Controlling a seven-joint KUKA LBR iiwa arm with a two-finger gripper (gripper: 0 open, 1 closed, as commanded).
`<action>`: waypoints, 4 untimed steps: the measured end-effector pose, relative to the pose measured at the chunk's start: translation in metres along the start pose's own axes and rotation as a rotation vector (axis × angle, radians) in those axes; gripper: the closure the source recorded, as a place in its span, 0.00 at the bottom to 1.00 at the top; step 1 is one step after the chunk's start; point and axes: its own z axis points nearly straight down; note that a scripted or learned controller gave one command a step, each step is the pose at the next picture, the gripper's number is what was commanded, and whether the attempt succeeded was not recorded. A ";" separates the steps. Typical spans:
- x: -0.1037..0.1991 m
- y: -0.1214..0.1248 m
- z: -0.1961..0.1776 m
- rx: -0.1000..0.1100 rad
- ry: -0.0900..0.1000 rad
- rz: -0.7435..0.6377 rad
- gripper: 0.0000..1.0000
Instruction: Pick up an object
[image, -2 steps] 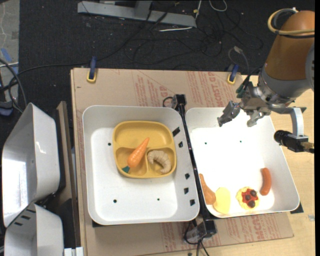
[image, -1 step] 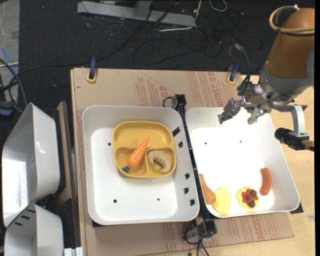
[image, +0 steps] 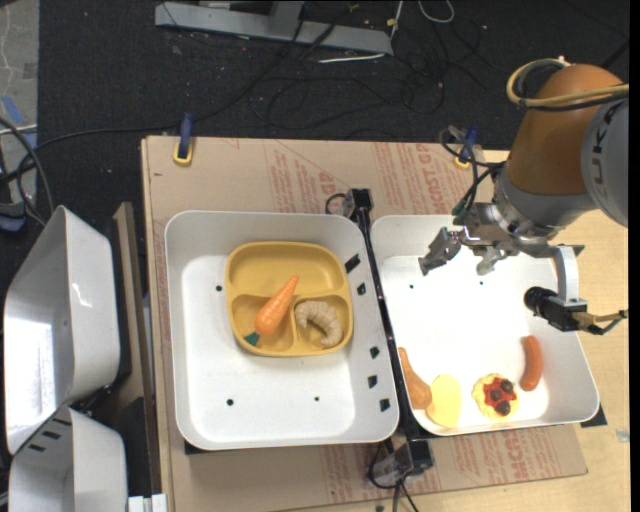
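Camera view, hand (image: 464, 254) open, sausage (image: 531, 362) well below-right, apart

The arm (image: 570, 130) is cut off by the right edge above the gripper (image: 466, 255). Whether anything is held between its fingers cannot be told. Far left of it, a white container (image: 60, 300) is cropped by the edge.

red print on the cardboard sheet (image: 300, 165) is mirrored and unreadable; the arm (image: 600, 160) shows "uk".
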 end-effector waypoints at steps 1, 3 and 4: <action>-0.004 -0.003 0.064 0.001 0.000 0.001 0.00; -0.010 -0.009 0.103 -0.007 0.000 0.002 1.00; -0.010 0.002 0.052 -0.013 -0.002 -0.004 1.00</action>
